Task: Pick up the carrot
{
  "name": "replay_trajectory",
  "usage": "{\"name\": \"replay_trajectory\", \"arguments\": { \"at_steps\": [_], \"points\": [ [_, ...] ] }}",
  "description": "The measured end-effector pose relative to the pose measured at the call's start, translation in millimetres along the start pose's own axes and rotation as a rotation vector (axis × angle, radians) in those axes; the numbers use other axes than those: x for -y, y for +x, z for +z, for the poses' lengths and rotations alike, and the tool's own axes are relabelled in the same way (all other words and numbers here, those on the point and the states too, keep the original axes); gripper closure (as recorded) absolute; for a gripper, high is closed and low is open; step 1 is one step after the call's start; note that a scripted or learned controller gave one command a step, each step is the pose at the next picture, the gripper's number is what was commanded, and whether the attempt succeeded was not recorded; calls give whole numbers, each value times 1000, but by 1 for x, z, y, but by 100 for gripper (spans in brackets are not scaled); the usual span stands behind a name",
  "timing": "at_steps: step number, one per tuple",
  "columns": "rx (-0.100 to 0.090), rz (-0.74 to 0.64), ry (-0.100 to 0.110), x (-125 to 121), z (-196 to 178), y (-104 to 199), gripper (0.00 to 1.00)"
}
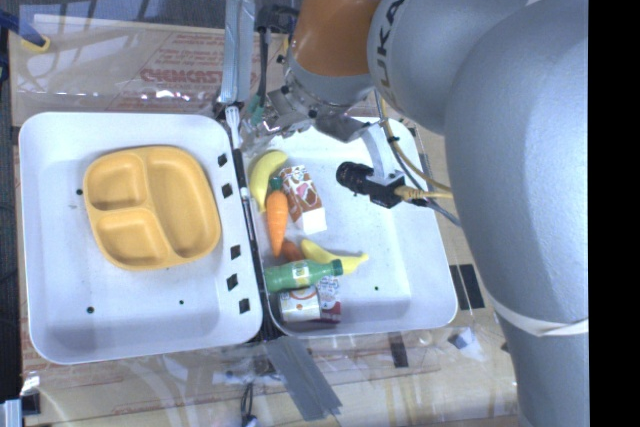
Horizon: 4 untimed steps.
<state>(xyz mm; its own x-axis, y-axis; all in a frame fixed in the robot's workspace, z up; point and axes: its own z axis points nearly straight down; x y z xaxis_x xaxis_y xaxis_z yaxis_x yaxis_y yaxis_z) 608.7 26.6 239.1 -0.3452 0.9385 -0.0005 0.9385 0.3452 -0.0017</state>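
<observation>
The carrot (276, 218) lies lengthwise near the left wall of the right bin (420, 265), orange with a green top pointing away from me. It is wedged between a yellow banana (261, 177) and a small juice carton (303, 199). My gripper (258, 113) hangs below the orange band at the far left corner of that bin, just beyond the banana and a little short of the carrot's top. Nothing shows between it and the carrot.
A second banana (336, 256), a green bottle (303, 274) and a small red and white carton (311, 305) crowd the near end of the carrot. A yellow divided plate (150, 206) sits in the left bin (50, 315). The arm's bulk covers the right side.
</observation>
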Motion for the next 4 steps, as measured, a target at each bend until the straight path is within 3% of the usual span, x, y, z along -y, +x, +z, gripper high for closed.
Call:
{"name": "replay_trajectory", "arguments": {
  "at_steps": [1,2,3,4],
  "points": [
    [0,0,0,0,0,0,0],
    [-1,129,5,44,51,15,0],
    [0,390,1,35,43,-50,0],
    [0,381,6,33,37,-49,100]
  ]
}}
